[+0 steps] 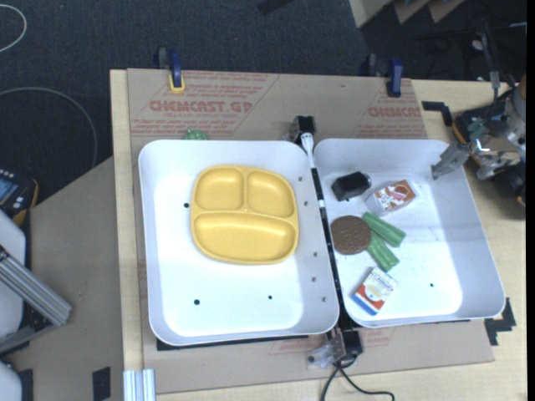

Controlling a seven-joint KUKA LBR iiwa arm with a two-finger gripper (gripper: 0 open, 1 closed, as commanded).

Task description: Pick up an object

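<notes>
The right bin point(468, 249) holds several small items. A black block point(350, 185) lies at its back left, with a red and white packet point(392, 197) beside it. A brown round disc point(350, 234) sits near the bin's left wall. Two green pieces point(384, 239) lie next to the disc, and a second red and white packet point(375, 291) is near the front. My gripper point(452, 159) hangs over the bin's back right rim, well to the right of all these items and touching none of them.
The left bin point(167, 291) carries a yellow divided plate point(245, 214). Blue clamps point(175, 67) point(394, 77) pin the cardboard sheet at the bench's back edge. A black bracket point(304, 129) stands between the bins at the back.
</notes>
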